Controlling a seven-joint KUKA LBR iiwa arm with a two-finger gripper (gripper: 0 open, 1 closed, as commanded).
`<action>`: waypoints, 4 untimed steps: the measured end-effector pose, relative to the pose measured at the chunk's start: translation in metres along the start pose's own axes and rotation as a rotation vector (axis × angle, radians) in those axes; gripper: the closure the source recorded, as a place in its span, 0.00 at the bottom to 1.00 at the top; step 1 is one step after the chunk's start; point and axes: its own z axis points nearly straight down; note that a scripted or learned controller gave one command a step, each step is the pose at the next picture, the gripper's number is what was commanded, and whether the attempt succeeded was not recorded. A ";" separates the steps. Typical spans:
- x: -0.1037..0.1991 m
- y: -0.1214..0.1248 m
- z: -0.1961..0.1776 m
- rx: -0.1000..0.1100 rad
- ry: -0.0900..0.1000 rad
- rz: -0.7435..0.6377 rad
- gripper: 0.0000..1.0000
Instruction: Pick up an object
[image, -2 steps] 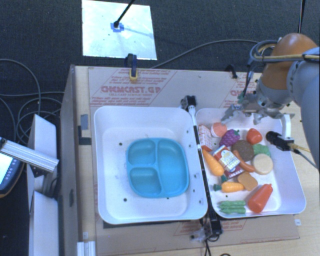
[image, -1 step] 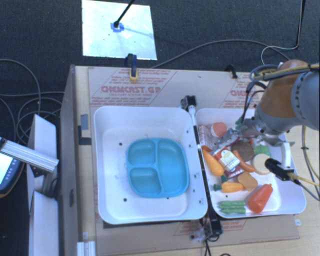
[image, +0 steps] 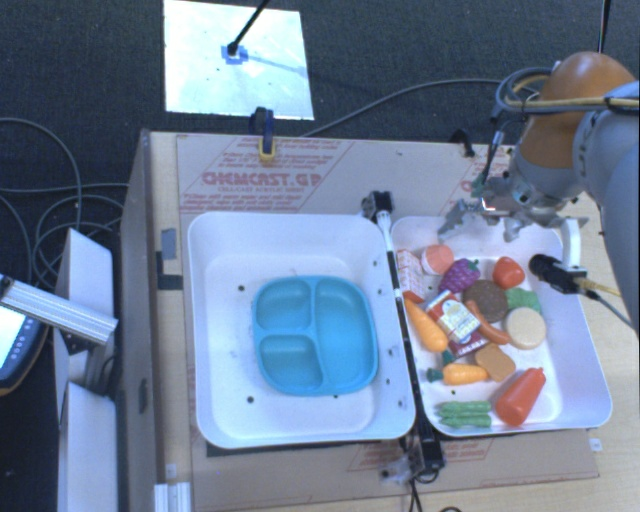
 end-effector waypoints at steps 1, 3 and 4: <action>-0.014 0.000 -0.010 0.001 0.000 0.001 0.00; 0.029 -0.024 0.057 -0.003 -0.006 0.003 0.00; -0.026 0.000 0.016 0.000 -0.001 0.002 0.00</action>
